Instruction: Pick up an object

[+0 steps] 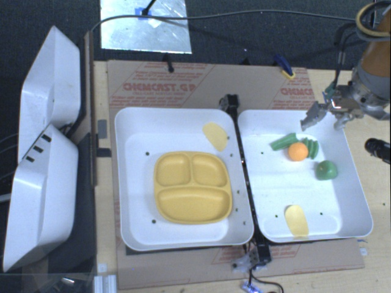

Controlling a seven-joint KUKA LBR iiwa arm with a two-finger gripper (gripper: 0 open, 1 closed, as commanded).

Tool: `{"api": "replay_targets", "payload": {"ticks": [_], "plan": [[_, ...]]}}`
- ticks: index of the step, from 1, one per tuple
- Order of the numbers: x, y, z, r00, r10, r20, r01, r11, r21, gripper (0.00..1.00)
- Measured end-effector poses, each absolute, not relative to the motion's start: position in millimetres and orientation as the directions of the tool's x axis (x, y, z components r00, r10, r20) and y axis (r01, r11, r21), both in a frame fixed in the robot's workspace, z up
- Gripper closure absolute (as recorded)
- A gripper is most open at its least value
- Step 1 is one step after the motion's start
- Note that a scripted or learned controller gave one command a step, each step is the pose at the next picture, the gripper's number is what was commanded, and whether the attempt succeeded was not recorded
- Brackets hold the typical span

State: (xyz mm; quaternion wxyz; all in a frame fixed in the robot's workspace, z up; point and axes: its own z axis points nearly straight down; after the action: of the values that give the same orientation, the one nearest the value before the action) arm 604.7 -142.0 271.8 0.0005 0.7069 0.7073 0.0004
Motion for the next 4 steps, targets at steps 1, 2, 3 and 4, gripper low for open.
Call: {"api": "replay_targets", "payload": {"ticks": [1,2,3,4], "plan": [[602.8,-107,308,0.050,0.999,0.000,0.999,-0.050,0.003,0.00],[562.3,-115,366,0.001,1.000,0.000,1.000,-0.001,0.006,0.00],[562.9,-115,373,-0.001,1.000,0.000,1.000,0.001,0.003,1.00],[628.6,-52,456,-0.006,1.000,0.001,1.000,0.006,0.006,1.00]]}}
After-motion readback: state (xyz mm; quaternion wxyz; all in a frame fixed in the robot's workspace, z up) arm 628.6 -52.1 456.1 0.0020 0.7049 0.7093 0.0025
